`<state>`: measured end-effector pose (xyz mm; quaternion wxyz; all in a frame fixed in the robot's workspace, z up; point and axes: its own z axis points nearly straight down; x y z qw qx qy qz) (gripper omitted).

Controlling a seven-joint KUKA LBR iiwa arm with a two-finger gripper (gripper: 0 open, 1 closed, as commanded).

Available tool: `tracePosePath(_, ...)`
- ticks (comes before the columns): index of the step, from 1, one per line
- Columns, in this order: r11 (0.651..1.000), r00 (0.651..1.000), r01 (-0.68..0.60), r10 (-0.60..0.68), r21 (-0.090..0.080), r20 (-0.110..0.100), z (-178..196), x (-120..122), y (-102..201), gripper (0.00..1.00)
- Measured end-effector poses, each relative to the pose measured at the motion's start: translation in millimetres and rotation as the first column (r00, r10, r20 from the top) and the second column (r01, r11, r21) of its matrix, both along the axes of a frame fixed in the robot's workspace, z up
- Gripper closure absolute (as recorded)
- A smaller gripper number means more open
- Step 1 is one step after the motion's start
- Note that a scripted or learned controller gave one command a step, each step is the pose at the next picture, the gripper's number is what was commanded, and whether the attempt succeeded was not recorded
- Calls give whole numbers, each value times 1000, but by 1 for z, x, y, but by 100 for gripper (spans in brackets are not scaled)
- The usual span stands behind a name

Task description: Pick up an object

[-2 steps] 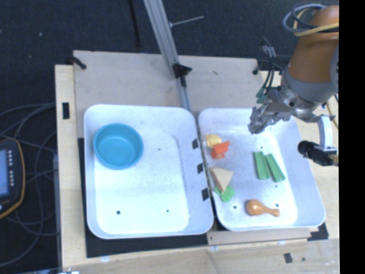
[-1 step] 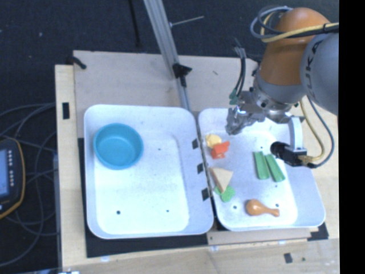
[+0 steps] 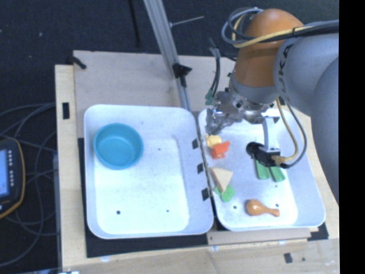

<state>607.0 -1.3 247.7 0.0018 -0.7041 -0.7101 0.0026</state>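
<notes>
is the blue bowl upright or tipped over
Upright: the blue bowl sits in the left bin with its open mouth facing up, its round rim and inner floor showing.

I'm seeing even overhead light — the white bins nearly blown out, floor dark, shadows faint, everything slightly soft and grainy.
</notes>
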Motion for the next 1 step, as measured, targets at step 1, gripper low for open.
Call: tracePosePath(1, 1000, 1000, 0, 0, -1, 0, -15, -5, 56, 100)
